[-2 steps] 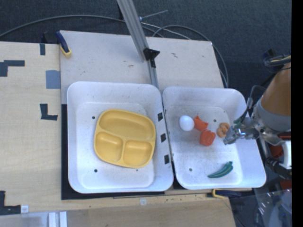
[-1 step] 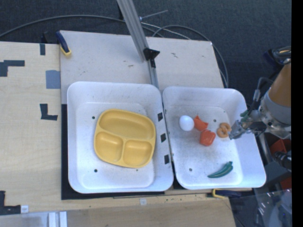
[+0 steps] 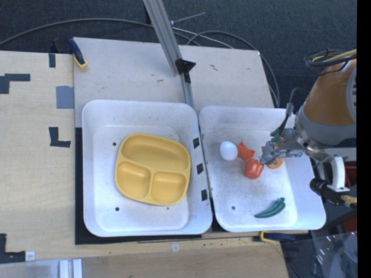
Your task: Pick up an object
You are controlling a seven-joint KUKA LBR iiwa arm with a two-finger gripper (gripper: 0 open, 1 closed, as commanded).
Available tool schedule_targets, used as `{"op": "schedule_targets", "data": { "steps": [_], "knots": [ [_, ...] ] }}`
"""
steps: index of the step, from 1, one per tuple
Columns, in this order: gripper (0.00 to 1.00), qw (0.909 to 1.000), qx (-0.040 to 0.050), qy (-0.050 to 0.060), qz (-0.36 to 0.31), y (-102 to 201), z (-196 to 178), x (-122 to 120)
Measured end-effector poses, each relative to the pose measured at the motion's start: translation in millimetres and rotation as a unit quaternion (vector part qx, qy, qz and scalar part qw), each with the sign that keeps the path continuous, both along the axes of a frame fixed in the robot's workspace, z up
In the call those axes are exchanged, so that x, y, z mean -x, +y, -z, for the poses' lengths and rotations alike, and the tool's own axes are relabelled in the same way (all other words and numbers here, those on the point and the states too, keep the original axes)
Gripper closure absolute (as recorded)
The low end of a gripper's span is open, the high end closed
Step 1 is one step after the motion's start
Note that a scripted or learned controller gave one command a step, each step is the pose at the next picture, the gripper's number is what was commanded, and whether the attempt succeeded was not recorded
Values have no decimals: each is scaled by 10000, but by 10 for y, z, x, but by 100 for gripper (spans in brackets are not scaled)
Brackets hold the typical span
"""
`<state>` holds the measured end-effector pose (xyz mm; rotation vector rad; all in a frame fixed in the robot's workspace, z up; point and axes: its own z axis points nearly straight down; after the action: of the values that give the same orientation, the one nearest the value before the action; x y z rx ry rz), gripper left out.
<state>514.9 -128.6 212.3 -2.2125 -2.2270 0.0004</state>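
Note:
In the right bin (image 3: 232, 213) lie a white egg-like ball (image 3: 228, 150), a small orange-red piece (image 3: 245, 152), a red tomato-like object (image 3: 253, 168), a small orange object (image 3: 276, 163) and a green pepper (image 3: 271, 208). My gripper (image 3: 270, 156) hangs low over the bin's right half, just right of the red object and right at the small orange object, which it partly hides. The fingers are dark and small, and their spacing is unclear.
The left bin (image 3: 98, 155) holds a yellow divided plate (image 3: 153, 169). A metal pole (image 3: 165, 28) slants in from the top towards the seam between the bins. The arm's orange band (image 3: 330, 100) stands over the right bin's right edge.

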Motion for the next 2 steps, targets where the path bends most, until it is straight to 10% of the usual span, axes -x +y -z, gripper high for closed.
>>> {"op": "schedule_targets", "data": {
  "steps": [2],
  "knots": [
    [100,10000,-3,-10,-7,1062,-166,-543]
  ]
}}
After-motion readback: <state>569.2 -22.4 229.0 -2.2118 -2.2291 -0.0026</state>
